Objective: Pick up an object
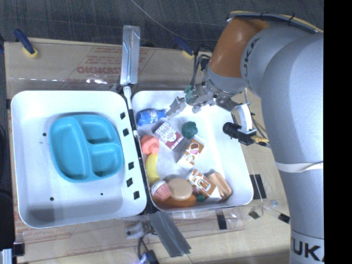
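camera view: pincer [186,102] above right bin's [237,164] far edge

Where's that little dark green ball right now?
The green ball lies in the right-hand bin, toward its far side, just below the gripper. The pink-and-white packet sits to its left and a small brown carton just below it.
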### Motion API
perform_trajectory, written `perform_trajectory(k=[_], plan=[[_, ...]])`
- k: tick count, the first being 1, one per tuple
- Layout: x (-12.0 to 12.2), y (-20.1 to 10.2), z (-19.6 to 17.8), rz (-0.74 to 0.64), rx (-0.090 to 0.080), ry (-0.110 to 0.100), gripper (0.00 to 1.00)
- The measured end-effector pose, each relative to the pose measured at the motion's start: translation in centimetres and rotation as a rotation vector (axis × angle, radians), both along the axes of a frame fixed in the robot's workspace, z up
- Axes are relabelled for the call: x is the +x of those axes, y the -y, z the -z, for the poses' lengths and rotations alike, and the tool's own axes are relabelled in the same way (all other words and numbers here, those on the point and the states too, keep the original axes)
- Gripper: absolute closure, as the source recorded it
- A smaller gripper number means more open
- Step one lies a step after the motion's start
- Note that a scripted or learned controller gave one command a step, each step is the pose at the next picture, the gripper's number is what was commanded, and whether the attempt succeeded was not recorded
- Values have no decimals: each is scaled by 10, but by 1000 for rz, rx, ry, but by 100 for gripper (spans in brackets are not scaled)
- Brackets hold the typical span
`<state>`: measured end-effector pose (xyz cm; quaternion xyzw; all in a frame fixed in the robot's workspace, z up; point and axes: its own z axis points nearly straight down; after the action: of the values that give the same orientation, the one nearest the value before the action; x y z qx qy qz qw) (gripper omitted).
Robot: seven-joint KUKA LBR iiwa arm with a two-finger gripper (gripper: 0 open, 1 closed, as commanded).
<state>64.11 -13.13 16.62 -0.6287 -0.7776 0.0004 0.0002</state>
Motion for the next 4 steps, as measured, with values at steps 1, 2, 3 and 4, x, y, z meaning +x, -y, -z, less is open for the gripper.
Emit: perform_trajectory(k=[1,2,3,4], plan=[[-72,51,74,5,-2,0,0],[-69,48,63,-2,0,3,100],[-31,-3,-24,31,1,9,100],[-33,-1,-19,34,1,0,0]])
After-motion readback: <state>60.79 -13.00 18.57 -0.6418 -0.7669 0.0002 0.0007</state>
